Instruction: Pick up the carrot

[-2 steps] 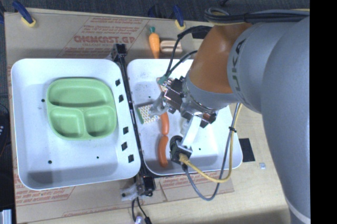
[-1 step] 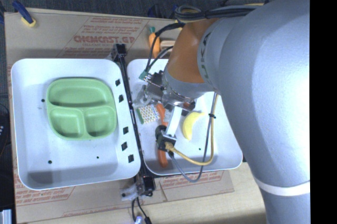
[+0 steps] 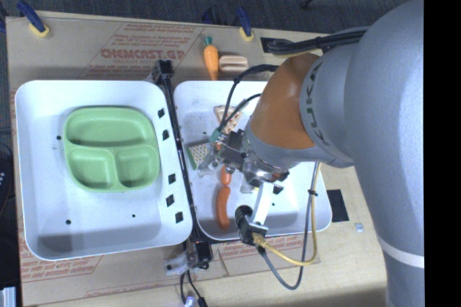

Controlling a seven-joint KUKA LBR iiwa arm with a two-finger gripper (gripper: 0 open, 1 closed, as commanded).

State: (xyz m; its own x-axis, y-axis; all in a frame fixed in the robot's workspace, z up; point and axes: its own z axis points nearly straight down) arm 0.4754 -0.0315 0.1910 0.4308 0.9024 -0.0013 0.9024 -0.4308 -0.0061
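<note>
Right bin (image 3: 325,215) taken as landmark. Carrot (image 3: 209,60) lying outside the right bin, on the bench just past its far wall, near the far-left corner. Orange body, green top, long axis roughly up-down in view, green end pointing away from the right bin. Tan block (image 3: 233,64) just beside it, also outside the right bin.

Gripper (image 3: 222,163) down inside the right bin, left of its middle, mostly hidden under the grey-and-orange wrist. Claw opening: cannot tell, wide or narrow not visible. Nothing clearly seen held.

Orange-red long piece (image 3: 222,208) inside the right bin toward its near wall, just below the gripper, long axis also up-down. Looks more like a sausage than a carrot, not sure. Small patterned item (image 3: 199,152) inside the right bin by its left wall.

Key relation: carrot well apart from the gripper, straight toward the far wall and beyond. Likely needs lifting out over that wall before closing across the carrot's short side.
</note>
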